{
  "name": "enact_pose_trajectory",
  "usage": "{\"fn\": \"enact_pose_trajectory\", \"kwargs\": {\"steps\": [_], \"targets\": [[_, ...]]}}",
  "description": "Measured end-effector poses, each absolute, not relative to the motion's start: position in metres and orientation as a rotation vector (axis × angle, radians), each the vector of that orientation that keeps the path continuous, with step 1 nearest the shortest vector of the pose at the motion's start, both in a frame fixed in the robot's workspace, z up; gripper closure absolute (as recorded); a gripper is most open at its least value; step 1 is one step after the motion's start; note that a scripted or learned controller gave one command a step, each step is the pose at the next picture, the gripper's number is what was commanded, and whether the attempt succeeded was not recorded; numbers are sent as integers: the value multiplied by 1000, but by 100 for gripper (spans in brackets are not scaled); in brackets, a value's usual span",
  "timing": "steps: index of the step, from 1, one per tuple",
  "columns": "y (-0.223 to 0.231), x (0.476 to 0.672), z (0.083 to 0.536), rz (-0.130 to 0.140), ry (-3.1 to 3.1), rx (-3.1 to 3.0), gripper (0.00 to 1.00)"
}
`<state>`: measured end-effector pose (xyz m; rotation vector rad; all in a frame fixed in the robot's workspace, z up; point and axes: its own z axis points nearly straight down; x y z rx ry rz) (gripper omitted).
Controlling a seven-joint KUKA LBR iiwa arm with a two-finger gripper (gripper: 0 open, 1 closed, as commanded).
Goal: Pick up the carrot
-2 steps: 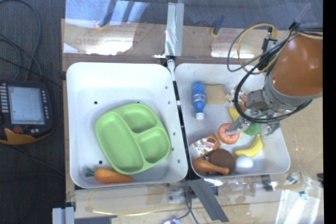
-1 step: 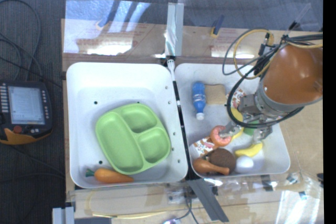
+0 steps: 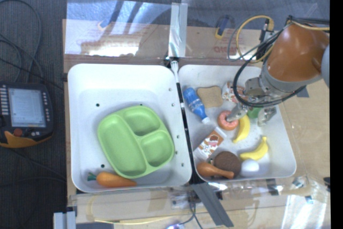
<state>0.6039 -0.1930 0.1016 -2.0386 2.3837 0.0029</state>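
The carrot [image 3: 113,180], orange with a small green top, lies along the front wall of the left bin [image 3: 86,83], just in front of the green divided plate [image 3: 136,140]. My gripper [image 3: 251,114] is far from it, low over the middle of the right bin [image 3: 284,142], under the orange-banded wrist. It is open, its fingers spread to either side of the top of a banana [image 3: 242,129] and a small green item. Nothing is held between them.
The right bin is crowded: a blue bottle [image 3: 194,104], a bread slice [image 3: 210,96], a pink-orange donut [image 3: 228,121], a second banana [image 3: 256,150], a snack packet [image 3: 210,143], a chocolate cookie [image 3: 226,160], a drumstick [image 3: 212,170] and a white egg [image 3: 250,167]. A pendant [image 3: 24,112] lies off the bench at left.
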Motion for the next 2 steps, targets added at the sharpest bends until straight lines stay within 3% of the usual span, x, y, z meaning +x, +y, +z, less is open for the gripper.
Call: {"fn": "enact_pose_trajectory", "kwargs": {"steps": [1, 2], "targets": [[-223, 637, 231, -17, 2244, -2184, 0], [-192, 547, 195, 9, 1960, -2452, 0]]}}
